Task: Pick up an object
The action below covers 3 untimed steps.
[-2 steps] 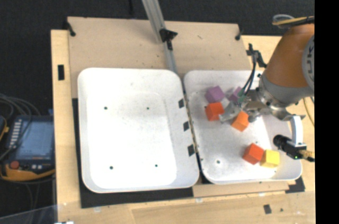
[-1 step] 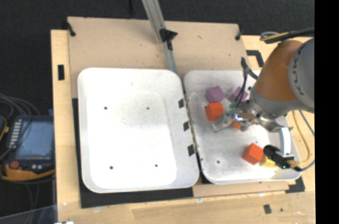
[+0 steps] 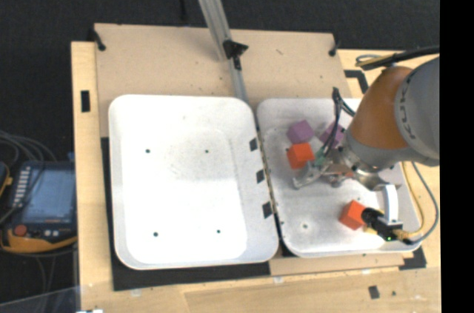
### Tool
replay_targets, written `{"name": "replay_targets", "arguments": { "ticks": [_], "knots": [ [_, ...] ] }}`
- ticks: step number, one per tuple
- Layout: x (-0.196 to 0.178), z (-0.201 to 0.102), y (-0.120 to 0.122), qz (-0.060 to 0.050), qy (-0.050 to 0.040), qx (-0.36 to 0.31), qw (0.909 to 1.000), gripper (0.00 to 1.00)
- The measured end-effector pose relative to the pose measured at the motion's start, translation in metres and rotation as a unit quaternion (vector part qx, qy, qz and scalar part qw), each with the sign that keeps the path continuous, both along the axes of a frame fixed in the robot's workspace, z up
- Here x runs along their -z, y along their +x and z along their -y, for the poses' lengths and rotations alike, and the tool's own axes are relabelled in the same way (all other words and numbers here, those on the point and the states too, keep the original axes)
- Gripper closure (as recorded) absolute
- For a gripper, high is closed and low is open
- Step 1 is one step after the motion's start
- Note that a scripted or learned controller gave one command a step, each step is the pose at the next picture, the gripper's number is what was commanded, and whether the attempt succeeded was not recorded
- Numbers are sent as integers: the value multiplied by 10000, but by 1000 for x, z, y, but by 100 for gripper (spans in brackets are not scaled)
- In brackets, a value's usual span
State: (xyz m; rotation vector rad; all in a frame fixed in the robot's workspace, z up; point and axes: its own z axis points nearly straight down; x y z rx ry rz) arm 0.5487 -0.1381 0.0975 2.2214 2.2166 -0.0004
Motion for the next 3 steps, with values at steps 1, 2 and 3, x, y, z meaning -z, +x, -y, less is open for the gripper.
{"name": "replay_targets", "arguments": {
  "ticks": [1, 2, 3],
  "knots": [
    [-12, 1, 1, 20, 9, 34, 10000, 100],
    [-58, 3, 10, 21, 6, -24, 10000, 100],
    [-107, 5, 12, 25, 4, -25, 10000, 100]
  ]
}}
